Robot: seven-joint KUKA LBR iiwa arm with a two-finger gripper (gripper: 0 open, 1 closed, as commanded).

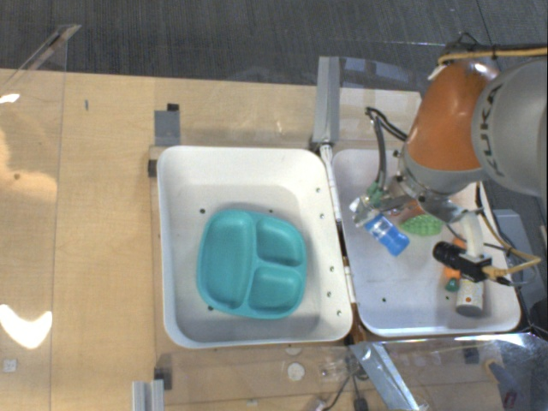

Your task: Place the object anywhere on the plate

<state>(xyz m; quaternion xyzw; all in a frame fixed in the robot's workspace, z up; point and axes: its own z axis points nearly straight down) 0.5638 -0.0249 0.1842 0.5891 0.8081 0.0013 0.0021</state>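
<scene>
The teal plate (253, 264) lies in the left bin (184, 195) on the desk, its three compartments bare. To the right of the plate, past the bin walls, the claw (375, 205) hangs low in the right bin (402, 311). Whether it is released or clenched cannot be told from this slant. The blue object (390, 236), taken here as the task's thing, sits just under the claw's tip, well apart from the plate. A green object (422, 224) lies still farther right of the plate, close beside the blue one. The main risk is a thin or one-sided hold: the blue object could slip out during the lift, or clip the two bin walls between it and the plate and drop short. The green neighbour could also get nudged or caught. The blue object's long axis runs diagonally, its pale end pointing up and toward the plate, its blue end down and away.
</scene>
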